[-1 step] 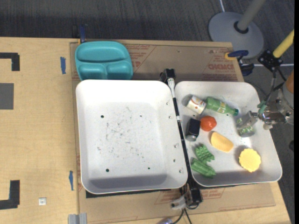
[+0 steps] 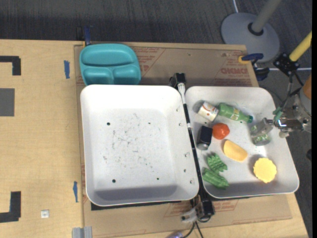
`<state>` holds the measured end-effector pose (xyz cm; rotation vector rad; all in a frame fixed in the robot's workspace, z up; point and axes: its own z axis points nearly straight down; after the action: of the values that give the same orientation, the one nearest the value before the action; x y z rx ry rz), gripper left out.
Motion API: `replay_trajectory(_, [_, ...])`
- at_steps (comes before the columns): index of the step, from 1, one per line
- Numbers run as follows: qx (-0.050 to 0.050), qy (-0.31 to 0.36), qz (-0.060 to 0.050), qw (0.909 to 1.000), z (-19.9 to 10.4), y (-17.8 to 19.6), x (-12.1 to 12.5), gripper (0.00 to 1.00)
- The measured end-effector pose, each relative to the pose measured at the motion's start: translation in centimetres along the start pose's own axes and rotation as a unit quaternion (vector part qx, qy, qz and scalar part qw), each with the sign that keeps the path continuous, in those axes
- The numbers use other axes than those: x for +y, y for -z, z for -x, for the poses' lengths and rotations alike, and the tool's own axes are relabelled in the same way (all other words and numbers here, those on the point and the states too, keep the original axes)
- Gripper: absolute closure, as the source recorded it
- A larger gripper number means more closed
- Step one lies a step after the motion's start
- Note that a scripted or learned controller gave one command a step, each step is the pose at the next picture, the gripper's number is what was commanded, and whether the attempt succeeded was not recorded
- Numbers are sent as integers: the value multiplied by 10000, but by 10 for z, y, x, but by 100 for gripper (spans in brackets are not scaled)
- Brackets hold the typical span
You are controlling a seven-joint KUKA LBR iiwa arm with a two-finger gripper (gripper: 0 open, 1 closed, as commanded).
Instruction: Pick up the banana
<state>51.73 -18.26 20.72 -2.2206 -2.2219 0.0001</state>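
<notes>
The banana (image 2: 235, 150), just beside the tomato (image 2: 221, 131), looks light and slippery, so grab its middle. I cannot tell if the gripper (image 2: 261, 132) is open.

The two white bins (image 2: 133, 138) look like smooth, faintly scuffed plastic, the teal tray (image 2: 110, 63) like glossy plastic, and the worktop (image 2: 39, 133) like matt brown cardboard.

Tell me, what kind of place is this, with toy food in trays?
Probably a robotics lab test bench. Two white bins sit side by side on cardboard marked with blue tape, plastic toy food such as a tomato lies in the right one, and a robot's pincer reaches in.
</notes>
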Motion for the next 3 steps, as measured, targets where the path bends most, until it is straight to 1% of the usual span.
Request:
replay_trajectory(1, [-2, 1065, 15, 9943, -2, -121, -37, 0])
replay_trajectory(2, [-13, 2898, 30, 9571, -76, -121, -33, 0])
replay_trajectory(3, [-20, 3267, 22, 9451, -15, 82, 41, 0])
